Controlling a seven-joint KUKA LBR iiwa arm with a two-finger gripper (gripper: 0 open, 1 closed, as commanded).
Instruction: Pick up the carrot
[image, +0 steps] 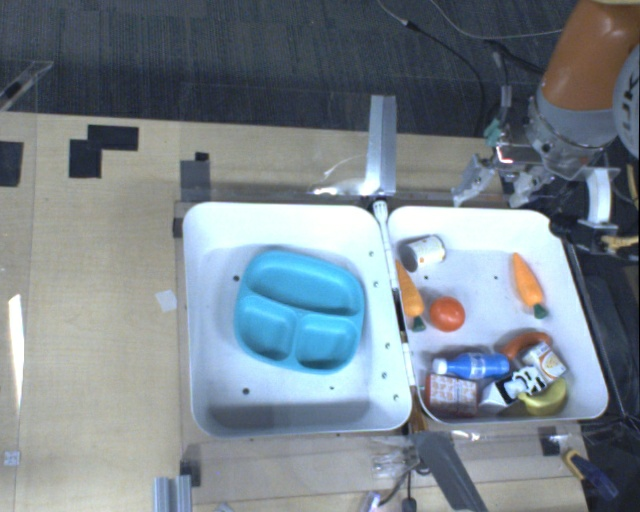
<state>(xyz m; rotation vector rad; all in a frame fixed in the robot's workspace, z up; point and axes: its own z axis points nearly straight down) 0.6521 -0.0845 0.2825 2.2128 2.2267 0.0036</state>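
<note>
The hand (503, 178) hangs above the far rim of the right bin (575, 262), outside its floor, and whether it is clenched or released I cannot tell from this slanted look; nothing shows in its grasp. From there, two carrot-shaped things lie in the right bin. One carrot (527, 282) rests on open white floor just below and slightly right of the hand, tilted with its green end toward the near side; it touches nothing, so a descent there looks to have room on both flanks. A second carrot (409, 295) lies farther to the hand's left, pressed along the wall that divides the bins, with a tomato (447, 314) just beside it; that wall would likely crowd one side of any grasp. A small white cup (424, 250) sits on its side near that wall, closer to the hand. Farthest from the hand, the near corner is packed with a blue bottle (473, 365), a carton (540, 368) and a banana (544, 400), all touching or overlapping. The left bin (210, 380) carries a blue divided tray (298, 309), well apart. The free-lying carrot seems the easier target.
</note>
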